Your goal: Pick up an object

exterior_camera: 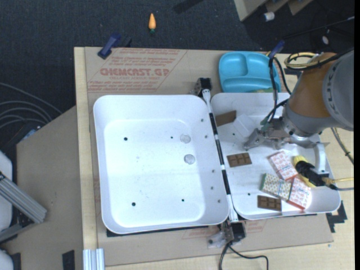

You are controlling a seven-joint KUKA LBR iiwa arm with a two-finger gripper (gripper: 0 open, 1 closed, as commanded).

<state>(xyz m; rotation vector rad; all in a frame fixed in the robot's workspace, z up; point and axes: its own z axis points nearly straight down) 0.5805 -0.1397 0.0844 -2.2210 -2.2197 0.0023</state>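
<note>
Though hand (260, 138) grip impossible to tell, red "CHEMCAST" lettering (135, 71) on cardboard behind bins.

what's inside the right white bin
The right white bin holds brown squares, patterned packets and a yellow object; the grey arm hides its far corner.

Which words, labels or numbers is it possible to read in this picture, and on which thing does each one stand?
"CHEMCAST G P", in large red letters, on the brown board under the bins; the last letters are uncertain.
Smaller red lines above and below it on the same board: too blurred to read.
Printed patterned packets in the right bin: too small to read.
Brown chocolate-like pieces: no readable text.
</note>
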